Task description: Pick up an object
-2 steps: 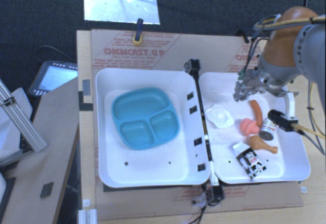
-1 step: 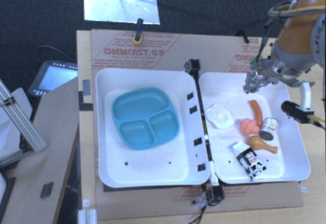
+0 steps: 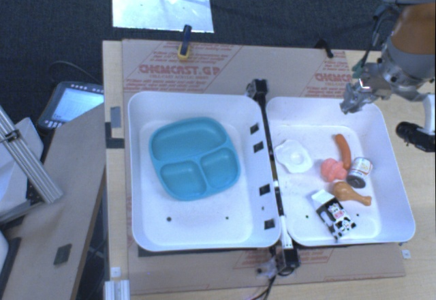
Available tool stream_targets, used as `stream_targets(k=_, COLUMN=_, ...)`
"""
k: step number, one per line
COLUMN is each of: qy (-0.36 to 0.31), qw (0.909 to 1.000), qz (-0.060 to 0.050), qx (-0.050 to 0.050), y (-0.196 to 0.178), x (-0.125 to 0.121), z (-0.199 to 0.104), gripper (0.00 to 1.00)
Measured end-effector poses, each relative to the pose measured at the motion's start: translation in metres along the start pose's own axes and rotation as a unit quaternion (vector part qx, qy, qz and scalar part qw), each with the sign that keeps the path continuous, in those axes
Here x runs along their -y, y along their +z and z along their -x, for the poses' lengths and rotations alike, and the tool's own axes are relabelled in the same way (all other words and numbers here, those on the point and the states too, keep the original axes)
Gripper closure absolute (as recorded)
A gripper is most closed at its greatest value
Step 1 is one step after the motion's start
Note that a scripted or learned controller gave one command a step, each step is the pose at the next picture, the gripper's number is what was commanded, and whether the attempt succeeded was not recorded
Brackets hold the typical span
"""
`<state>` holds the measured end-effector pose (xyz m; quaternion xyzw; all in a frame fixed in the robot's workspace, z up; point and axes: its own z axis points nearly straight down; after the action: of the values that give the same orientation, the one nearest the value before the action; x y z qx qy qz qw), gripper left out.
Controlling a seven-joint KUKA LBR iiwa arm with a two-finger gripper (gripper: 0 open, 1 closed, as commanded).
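Arm (image 3: 409, 39): orange band above a grey metallic wrist, shiny silver gripper (image 3: 355, 97) at the tip, thin dark and yellowish cables looping along the upper part.

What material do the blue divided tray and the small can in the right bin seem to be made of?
The blue divided tray looks like moulded plastic: one even colour, soft sheen, rounded compartment walls. The small can looks like metal, or plastic made to resemble it: its silvery end catches light and a printed label wraps its side. At this size I cannot tell which.
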<state>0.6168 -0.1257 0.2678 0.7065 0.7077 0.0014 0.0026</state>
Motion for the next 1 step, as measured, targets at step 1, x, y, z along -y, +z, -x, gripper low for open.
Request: stream_targets(k=1, qy=-0.003, qw=1.0, qz=-0.002, qx=-0.001, y=0.0129, x=0.0052, z=-0.0447, gripper=1.0)
